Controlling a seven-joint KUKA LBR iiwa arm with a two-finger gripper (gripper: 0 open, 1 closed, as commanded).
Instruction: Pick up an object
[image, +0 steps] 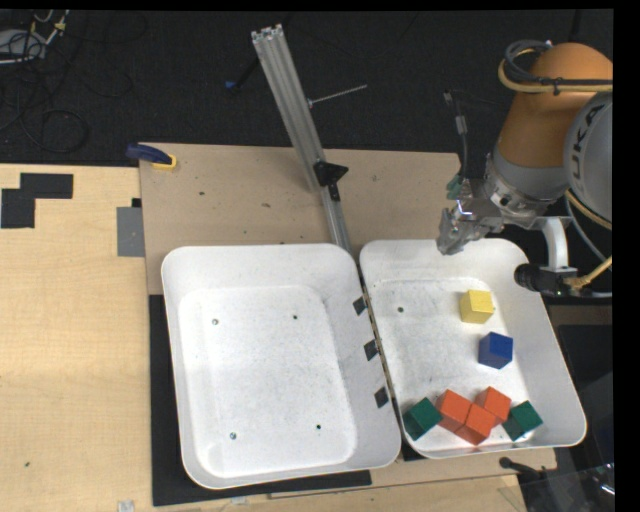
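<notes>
The right bin (560, 405) serves as the landmark. At its near edge lies a cluster: a green block (422, 416), two orange blocks (456, 409) and (492, 404) touching each other, and a second green block (522, 419) at the near right corner. Further in, close to the bin's middle right, sits a blue block (495, 349), and just beyond it a yellow block (477, 305). Over the far rim of this bin hangs the gripper (458, 238); its fingers are too small and blurred to tell if they are spread or closed, and nothing is seen between them. To the left of the right bin, touching it, lies the left bin (190, 290).
</notes>
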